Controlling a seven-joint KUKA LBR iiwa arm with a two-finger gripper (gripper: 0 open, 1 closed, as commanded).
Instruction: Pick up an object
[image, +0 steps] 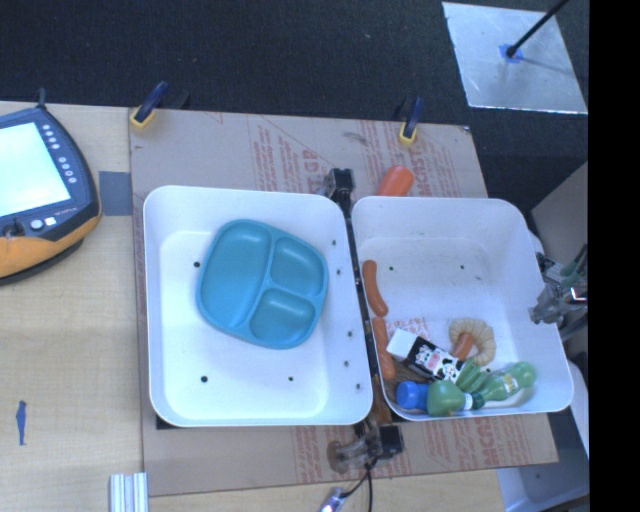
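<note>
Green bottles (480, 388) lie in the right bin's (440, 225) near corner among a blue ball (410, 395), a black-and-white box (428, 356) and a tan ring (472, 340). At that bin's right rim sits the gripper (560, 295), apart from them; whether it grips anything I cannot tell. On the wooden bench (70, 340), the left bin (170, 300) holds a blue divided plate (263, 283).
</note>
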